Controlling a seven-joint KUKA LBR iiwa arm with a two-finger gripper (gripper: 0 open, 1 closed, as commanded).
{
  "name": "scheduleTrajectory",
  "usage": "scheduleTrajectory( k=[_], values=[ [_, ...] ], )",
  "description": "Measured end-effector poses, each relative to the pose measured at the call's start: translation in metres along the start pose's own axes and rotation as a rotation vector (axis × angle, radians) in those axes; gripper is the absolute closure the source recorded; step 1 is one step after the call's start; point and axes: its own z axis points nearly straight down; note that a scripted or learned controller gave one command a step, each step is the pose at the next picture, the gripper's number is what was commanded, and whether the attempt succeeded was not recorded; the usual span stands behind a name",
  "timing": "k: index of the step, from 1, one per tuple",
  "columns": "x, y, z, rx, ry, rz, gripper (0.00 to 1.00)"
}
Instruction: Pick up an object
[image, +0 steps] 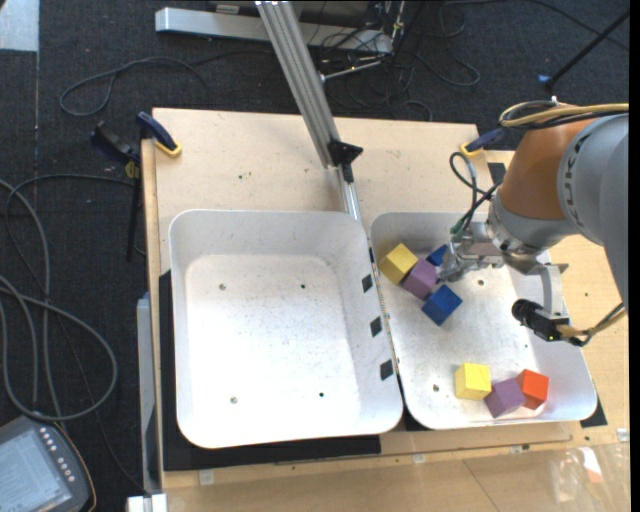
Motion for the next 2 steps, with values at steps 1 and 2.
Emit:
scheduleTrajectory(
  k=[1,2],
  values=[
    [0.004,-0.004,-0.047,0.022,0.003,-0.003,1.0],
    [0.004,-0.002,-0.084,0.021,0.003,-0.003,1.0]
  ],
)
